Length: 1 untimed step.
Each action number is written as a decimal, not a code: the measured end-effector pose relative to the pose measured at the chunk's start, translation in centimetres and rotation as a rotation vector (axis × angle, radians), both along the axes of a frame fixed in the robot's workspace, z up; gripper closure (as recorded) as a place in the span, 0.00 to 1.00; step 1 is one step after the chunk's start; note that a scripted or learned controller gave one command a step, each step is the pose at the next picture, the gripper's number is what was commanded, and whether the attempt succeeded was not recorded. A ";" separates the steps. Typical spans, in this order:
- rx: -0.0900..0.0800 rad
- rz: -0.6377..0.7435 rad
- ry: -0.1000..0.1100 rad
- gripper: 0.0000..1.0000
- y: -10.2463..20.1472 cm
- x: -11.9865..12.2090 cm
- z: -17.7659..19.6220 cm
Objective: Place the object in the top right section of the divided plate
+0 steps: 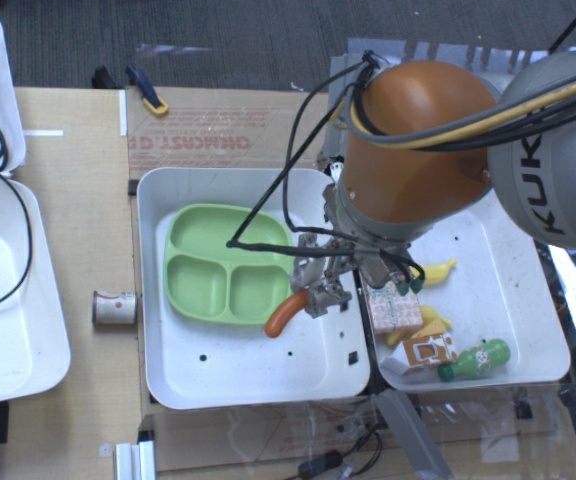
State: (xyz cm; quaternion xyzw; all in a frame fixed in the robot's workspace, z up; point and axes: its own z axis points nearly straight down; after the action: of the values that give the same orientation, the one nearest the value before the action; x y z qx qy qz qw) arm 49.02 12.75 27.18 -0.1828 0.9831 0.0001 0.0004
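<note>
Two shallow white bins sit side by side on the desk, the left bin bearing a green divided plate and the right bin bearing a small heap of things. The grey arm reaches in from the right, its orange band bulking over the rim where the bins meet. Below it the pincer hangs over the left bin, just beside the plate's lower right corner. An orange sausage-shaped toy lies tilted at that corner, its upper end at the pincer's tip and its lower end on the bin floor just outside the plate; whether the pincer clasps it or merely touches it cannot be told, nor how wide it stands. The plate's compartments hold nothing. In the right bin lie a yellow banana, a pale speckled box, an orange-and-white carton and a green bottle on its side, close together near the lower rim. A small can lies on the desk left of the left bin, and a black cable crosses above the plate
</note>
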 end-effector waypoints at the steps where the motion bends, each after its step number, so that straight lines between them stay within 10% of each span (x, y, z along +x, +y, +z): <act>1: 0.001 0.049 -0.003 1.00 0.6 0.3 3.7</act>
State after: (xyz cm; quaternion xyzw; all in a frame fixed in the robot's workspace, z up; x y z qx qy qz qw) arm 49.28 13.35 30.84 -0.2070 0.9783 0.0003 0.0019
